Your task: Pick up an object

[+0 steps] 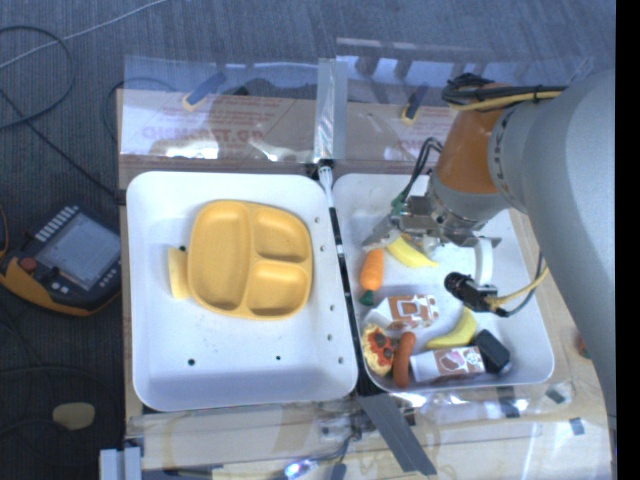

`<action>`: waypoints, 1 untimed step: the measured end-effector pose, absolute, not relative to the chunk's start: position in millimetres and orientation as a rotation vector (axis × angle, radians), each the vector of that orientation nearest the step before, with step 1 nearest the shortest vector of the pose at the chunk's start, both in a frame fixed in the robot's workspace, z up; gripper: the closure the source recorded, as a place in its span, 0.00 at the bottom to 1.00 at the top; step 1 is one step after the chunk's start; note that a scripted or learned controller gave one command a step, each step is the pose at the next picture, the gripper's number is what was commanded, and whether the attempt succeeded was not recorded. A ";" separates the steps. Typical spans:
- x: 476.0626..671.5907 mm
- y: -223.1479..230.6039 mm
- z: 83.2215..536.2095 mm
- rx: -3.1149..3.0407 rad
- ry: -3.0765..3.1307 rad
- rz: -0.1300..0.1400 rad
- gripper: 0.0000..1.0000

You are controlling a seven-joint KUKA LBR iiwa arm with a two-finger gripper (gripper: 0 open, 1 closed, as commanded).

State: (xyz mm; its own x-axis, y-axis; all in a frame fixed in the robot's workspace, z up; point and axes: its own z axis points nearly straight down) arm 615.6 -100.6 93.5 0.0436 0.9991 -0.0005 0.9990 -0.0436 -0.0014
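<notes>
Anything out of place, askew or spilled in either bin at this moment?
Nothing spilled or damaged. The yellow divided plastic tray sits slightly askew in the left white bin, with a pale yellow flat piece poking out from under its left edge. The toy food in the right white bin is loosely jumbled, near the gripper.

Arm (590, 218) cut off at right edge. Its wrist hides the jaws and part of the yellow banana (412, 254) beneath. Yellow slab (177, 273) mostly under the tray (250, 258); can't ID it.
</notes>
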 end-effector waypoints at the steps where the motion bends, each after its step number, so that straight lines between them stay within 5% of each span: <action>1: 616.1 -100.6 102.8 -2.269 -2.173 0.001 1.00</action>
State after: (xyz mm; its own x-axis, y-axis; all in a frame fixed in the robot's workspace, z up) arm 616.1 -100.6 102.8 0.0432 0.9991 -0.0002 0.9991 -0.0432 -0.0008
